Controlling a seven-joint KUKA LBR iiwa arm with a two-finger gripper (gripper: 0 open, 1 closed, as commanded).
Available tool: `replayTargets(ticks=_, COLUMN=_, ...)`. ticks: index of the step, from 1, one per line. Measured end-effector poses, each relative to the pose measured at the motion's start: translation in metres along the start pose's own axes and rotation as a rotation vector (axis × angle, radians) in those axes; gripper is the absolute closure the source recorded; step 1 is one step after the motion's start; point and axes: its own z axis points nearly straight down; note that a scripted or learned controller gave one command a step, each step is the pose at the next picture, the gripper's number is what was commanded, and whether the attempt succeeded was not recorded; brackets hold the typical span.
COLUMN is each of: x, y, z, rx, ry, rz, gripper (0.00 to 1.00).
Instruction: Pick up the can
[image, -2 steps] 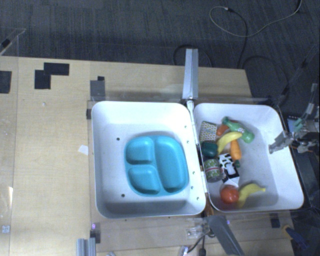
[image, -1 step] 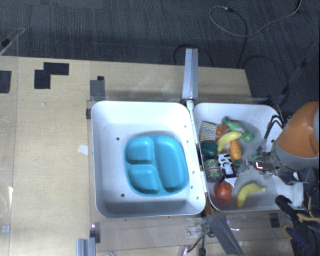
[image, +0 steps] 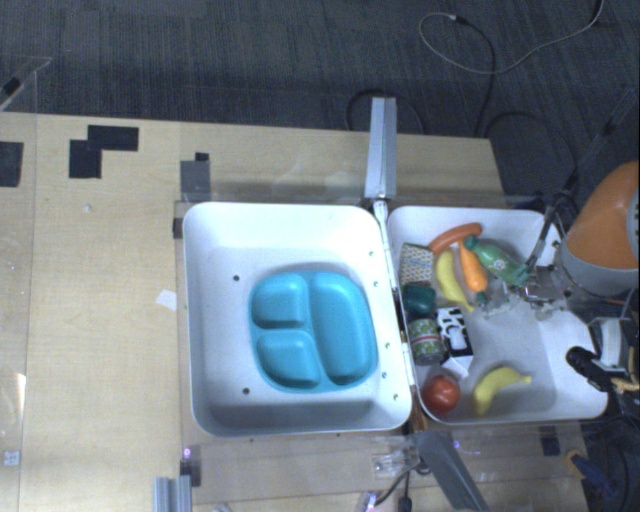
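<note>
The can (image: 426, 340), small with a green label and a metal rim, lies in the right bin (image: 570, 395) close to its left wall. The grey arm with its orange band (image: 608, 228) reaches in from the right. Its gripper (image: 522, 285) hangs over the upper middle of that bin, beside a green item (image: 497, 258), and stands well to the right of the can and a little behind it. Nothing shows held in the gripper.
Around the can lie a dark green piece (image: 418, 298), a black-and-white piece (image: 456, 330), a red fruit (image: 440, 393), a banana (image: 500, 383), another banana (image: 450, 280), a carrot (image: 469, 268) and a sausage (image: 455, 236). The left bin (image: 215, 300) holds a blue divided tray (image: 312, 328).
</note>
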Motion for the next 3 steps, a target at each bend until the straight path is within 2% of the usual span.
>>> replayTargets(ticks=1, x=0.002, y=0.073, z=-0.016, rx=0.004, ry=0.001, rz=-0.041, gripper=0.0)
replayTargets(ticks=2, x=0.025, y=0.051, z=0.001, rx=0.002, ry=-0.002, rz=0.048, gripper=0.0)
replayTargets(ticks=3, x=0.065, y=0.079, z=0.002, rx=0.004, ry=0.001, rz=0.254, gripper=0.0)
